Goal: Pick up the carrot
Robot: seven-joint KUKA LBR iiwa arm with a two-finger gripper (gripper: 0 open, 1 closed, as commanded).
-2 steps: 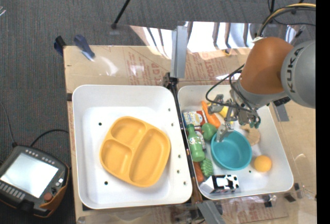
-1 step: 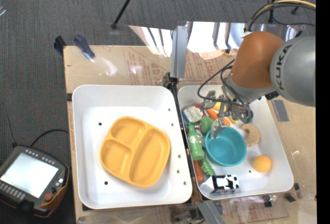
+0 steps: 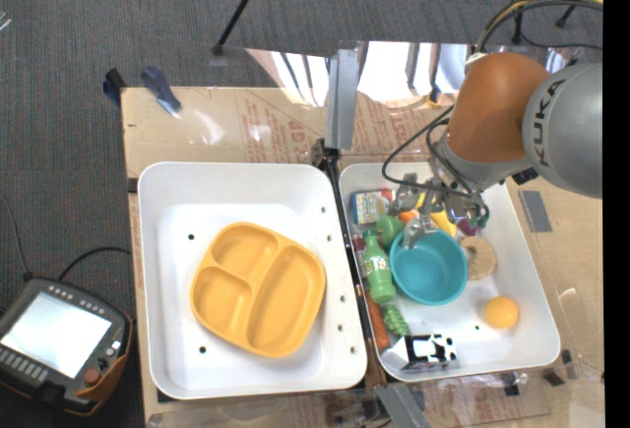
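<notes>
Two white bins on my feed, one camera looking down at a slant. Arm (image 3: 551,121) comes in from the right, orange band sitting over the right bin (image 3: 522,298).

Pincer (image 3: 425,212) hangs over the upper left part of that bin, right above the clutter. Whether it's apart or together — I cannot tell, the wrist and cabling cover it. Nothing visibly clamped in it from this angle.

Relative to the pincer:
- teal bowl (image 3: 429,267) just below it, rim about touching the tool tip in the picture
- carrot (image 3: 377,322) — thin orange piece well below and to the left, lying along the bin's left wall, partly tucked under the green items
- green bottle (image 3: 379,271) below-left, between the pincer and the carrot
- green leafy toy (image 3: 396,320) just beside the carrot, on its right
- small box with a printed label (image 3: 367,208) directly left, at the bin's upper left corner
- orange ball (image 3: 502,313) below-right, well apart, on open bin floor
- tan round disc (image 3: 480,257) below-right, touching the bowl's right side
- black-and-white item (image 3: 430,348) far below, by the bin's near wall

Left bin (image 3: 167,190) is well left of the pincer; it holds a yellow divided plate (image 3: 258,289), three compartments, lying flat and turned at an angle.
</notes>
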